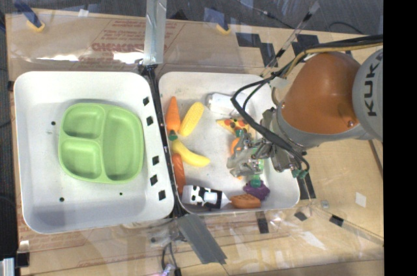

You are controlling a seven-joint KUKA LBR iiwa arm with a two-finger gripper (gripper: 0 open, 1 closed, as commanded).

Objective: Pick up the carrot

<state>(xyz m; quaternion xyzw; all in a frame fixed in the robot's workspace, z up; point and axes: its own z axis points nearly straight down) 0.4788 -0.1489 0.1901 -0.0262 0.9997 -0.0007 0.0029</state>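
Observation:
The carrot [172, 115] is orange with a green stalk end and lies against the left wall of the right bin [215, 81], pointing up and down. My gripper [246, 161] hangs low over the right-hand part of that bin, well to the right of the carrot, above a cluster of small toys. The orange band of the arm [320, 97] covers the bin's right side. I cannot make out how the gripper stands against the clutter below it.
Beside the carrot lie a yellow corn-like piece [191, 119], a banana [189, 155] and a second orange piece [178, 168]. A black-and-white cow toy [202, 196], a purple toy [257, 190] and a brown piece [245, 201] sit along the front. The left bin [39, 92] holds a green divided plate [102, 142].

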